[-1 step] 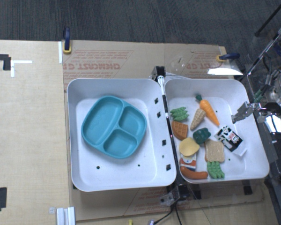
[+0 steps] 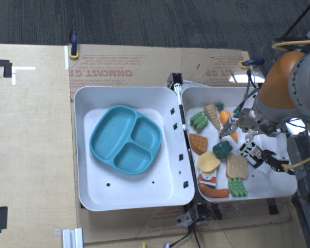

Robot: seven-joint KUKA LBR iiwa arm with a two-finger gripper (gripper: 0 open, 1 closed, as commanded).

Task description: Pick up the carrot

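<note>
Your tool point(image 2: 231, 130) is down inside the right bin point(image 2: 279, 192), in the far half of the pile, with the grey arm point(image 2: 294, 89) and its orange band coming in from the right. The carrot point(image 2: 226, 119) lies right at the tool's tip: a small, smooth orange piece, rounded at its far end, with more orange showing just near of the metal. Whether the tool is spread or pinched you cannot tell from here; its tips are lost against the toys, and nothing shows the carrot between them. So judge the task as at the grasp stage: the reach is made, the lift is not, and the carrot rests among the other food.

Everything in that bin looks like moulded plastic play food, glossy and hard. Just left of the carrot is a ribbed tan cone point(image 2: 213, 116), and left of that a bumpy green piece point(image 2: 199, 121). Nearer you sit a grid-patterned orange waffle point(image 2: 198, 143), a dark teal lump point(image 2: 222, 149), a pale yellow rounded slice point(image 2: 208, 163), a flat tan bread slice point(image 2: 236, 166), a knobbly green cluster point(image 2: 238, 187) and a smooth reddish sausage point(image 2: 214, 192).

The left bin point(image 2: 88, 190) holds a teal divided plate point(image 2: 125, 139), matte with soft rounded edges and three wells. Both bins are shallow white trays on brown cardboard over the bench point(image 2: 26, 138).

The carrot is crowded, so a clean grip may be hard.
</note>
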